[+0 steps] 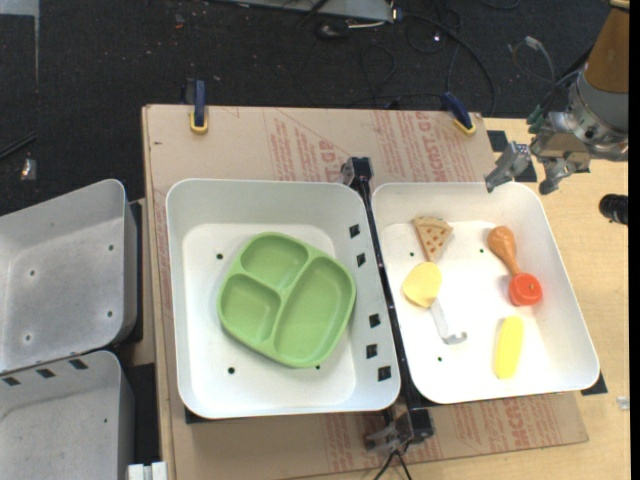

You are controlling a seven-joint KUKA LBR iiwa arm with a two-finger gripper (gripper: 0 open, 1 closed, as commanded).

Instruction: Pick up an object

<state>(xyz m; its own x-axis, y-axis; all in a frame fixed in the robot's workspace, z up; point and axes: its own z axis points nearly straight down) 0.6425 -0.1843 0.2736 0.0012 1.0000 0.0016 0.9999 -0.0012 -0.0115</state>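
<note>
The right bin (pixel 560 368) holds several toy foods: a tan pizza slice (pixel 432 236), a yellow scoop (pixel 422 284) with a white handle, an orange drumstick (pixel 503 246), a red-orange disc (pixel 525 289) and a yellow bar (pixel 508 347). My gripper (pixel 526 175) hangs above the bin's far right corner, up and to the right of the drumstick. Its fingers stand open with nothing between them.
A green divided plate (pixel 288 298) lies in the left bin (pixel 190 218). Both bins rest on a brown board held by blue clamps (pixel 199 103). White trays (pixel 60 268) sit off to the left. Cables run across the dark floor behind.
</note>
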